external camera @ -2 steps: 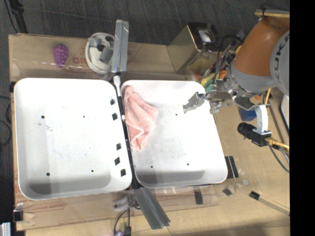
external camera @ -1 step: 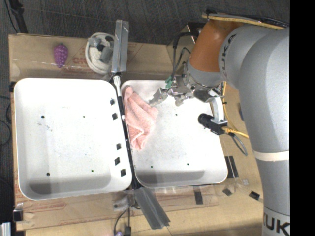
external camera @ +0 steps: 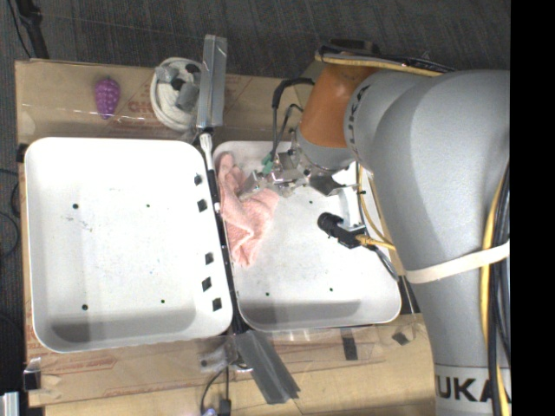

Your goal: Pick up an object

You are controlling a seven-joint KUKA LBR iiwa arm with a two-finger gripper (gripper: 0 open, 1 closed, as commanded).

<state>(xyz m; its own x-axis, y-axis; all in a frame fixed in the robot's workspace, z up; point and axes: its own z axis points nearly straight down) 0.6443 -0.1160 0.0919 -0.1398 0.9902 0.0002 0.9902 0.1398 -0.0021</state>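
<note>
A crumpled pink cloth (external camera: 243,213) lies in the right bin (external camera: 303,306), against its left wall near the back. My gripper (external camera: 270,178) is low over the cloth's upper right part, right at its edge. The arm's wrist with the orange band covers the bin's back right corner. From this angle the metal fingertips blend together, so their state is unclear.
The left bin (external camera: 113,310) sits beside the right one, with a grey divider bar (external camera: 212,232) between them. Behind the bins on the bench are a purple grape-like toy (external camera: 107,96) and a white coil of cable (external camera: 176,92).
</note>
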